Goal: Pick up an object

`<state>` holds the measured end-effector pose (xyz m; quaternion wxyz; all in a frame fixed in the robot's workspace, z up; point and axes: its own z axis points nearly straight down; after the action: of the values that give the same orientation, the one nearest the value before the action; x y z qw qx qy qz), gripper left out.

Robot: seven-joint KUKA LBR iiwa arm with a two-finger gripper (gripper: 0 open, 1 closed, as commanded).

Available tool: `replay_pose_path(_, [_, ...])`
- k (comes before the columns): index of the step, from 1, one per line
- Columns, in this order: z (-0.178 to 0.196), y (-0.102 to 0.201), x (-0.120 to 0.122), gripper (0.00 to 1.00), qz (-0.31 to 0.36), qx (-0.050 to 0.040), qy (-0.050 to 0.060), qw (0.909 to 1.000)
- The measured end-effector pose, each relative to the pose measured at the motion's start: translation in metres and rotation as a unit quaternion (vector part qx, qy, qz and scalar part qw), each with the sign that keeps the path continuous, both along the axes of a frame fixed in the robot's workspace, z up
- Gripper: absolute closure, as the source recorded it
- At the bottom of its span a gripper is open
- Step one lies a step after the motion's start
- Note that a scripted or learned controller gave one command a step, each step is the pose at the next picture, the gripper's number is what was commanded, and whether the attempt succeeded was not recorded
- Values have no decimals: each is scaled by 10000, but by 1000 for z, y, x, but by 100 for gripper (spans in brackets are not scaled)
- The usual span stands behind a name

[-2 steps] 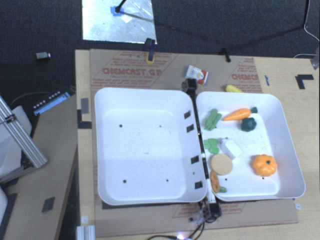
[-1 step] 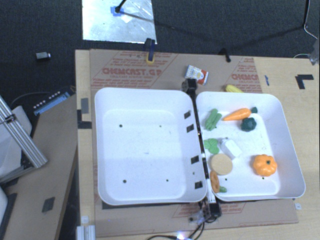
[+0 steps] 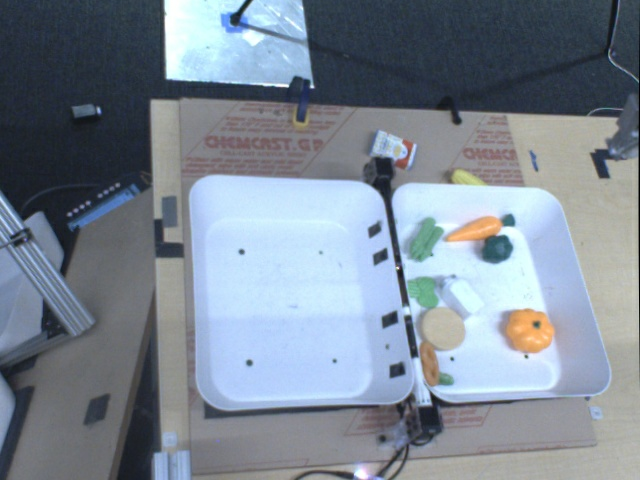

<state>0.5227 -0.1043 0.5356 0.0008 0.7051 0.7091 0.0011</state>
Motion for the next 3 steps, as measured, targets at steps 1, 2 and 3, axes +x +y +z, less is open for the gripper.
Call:
replay_pose_path(1, [0, 19, -20, 100, 0, -2, 0, 10000])
replay_pose_path(2, [0, 33, -37, 100, -5, -4, -2, 10000])
replay_pose_path(3, [0, 43, -36, 100, -5, -3, -2, 10000])
